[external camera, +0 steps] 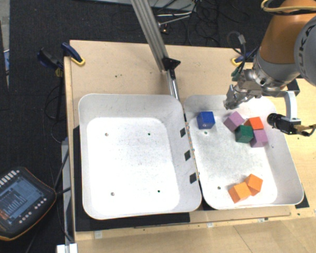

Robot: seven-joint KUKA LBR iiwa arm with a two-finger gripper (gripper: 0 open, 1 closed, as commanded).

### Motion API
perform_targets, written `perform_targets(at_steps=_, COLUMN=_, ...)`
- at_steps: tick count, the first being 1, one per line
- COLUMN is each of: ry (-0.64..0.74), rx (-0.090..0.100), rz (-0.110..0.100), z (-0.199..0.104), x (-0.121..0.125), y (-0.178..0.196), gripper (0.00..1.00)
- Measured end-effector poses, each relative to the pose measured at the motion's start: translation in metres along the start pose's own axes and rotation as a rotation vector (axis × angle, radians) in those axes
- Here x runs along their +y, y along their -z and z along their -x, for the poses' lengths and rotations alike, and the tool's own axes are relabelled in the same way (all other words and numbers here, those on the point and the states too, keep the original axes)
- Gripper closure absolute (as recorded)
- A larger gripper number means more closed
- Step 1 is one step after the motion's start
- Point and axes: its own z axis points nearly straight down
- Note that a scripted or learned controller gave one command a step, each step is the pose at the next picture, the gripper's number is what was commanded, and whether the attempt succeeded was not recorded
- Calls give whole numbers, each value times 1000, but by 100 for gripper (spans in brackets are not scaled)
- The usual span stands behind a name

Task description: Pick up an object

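- A handheld control pendant (13, 202) lies at the lower left, off the desk (126, 70).
- The left white bin (89, 157) sits on the desk.
- In the right white bin (210, 167), a blue cube (205, 119) lies near the dividing edge.
- Two orange blocks (246, 188) touch each other near the front rim.
- A purple block (233, 121), green block (245, 134), orange block (256, 123) and second purple block (260, 137) huddle together at the back.
- The tool (235, 102) hangs just above the purple block; I cannot tell how it is set.
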Motion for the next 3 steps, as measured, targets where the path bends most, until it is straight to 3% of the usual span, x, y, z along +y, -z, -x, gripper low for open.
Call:
perform_targets(at_steps=1, ry=0, rx=0, rz=-1, z=0, x=2, y=41, gripper=100)
perform_targets(at_steps=3, ry=7, rx=4, rz=-8, z=-118, x=8, y=36, gripper=100)
